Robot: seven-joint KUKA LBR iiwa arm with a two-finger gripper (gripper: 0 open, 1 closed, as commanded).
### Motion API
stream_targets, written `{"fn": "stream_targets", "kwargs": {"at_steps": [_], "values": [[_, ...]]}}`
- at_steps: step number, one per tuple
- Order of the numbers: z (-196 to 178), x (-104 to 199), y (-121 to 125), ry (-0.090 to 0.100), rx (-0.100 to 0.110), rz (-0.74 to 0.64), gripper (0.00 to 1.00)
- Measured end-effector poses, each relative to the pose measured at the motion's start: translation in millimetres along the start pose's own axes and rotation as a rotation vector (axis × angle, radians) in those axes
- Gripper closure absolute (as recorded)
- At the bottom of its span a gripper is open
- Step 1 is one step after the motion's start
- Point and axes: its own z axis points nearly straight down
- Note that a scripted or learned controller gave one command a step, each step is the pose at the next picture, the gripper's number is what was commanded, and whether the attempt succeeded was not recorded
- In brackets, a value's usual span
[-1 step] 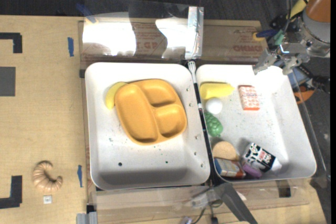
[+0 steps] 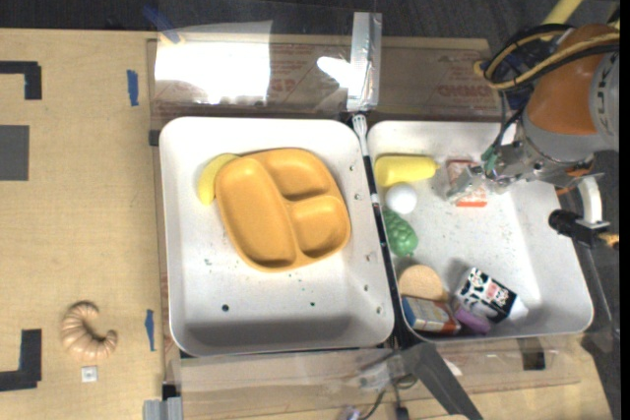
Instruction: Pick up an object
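Cardboard-topped surface (image 2: 69, 211) carries two shallow white bins side by side, with dark carpet behind. I see the left bin (image 2: 187, 241) holding an orange divided tray (image 2: 281, 207), upside down or not I can't tell, with a yellow piece (image 2: 205, 177) poking out from under its upper-left edge. A croissant-shaped toy (image 2: 89, 330) lies on the bare surface, well left of the bins.

Right bin (image 2: 536, 261) is the busy one: a yellow block (image 2: 404, 170) at the top-left corner, a white ball (image 2: 401, 200) just below it, a green bumpy thing (image 2: 400, 234) below that, all along the left wall. Near the bottom edge there's a tan rounded piece (image 2: 423, 282), a purple item (image 2: 471, 320) and a black-and-white patterned box (image 2: 486, 294), clustered and touching or nearly so.

My arm (image 2: 571, 103) comes in from the right; the pincer (image 2: 484, 170) sits low over the upper middle of the right bin, right at a small clear packet with red marking (image 2: 465, 184). I can't tell from this angle whether the pincer is spread or pressed together, or whether it has the packet at all.
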Motion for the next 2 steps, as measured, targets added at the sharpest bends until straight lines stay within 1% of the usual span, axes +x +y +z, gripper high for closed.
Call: {"fn": "stream_targets", "kwargs": {"at_steps": [1, 2], "values": [[-10.0, -0.2, 0.6, -0.001, -0.002, 0.001, 1.0], [-9.5, -0.1, 0.4, 0.0, -0.001, 0.001, 0.0]]}}
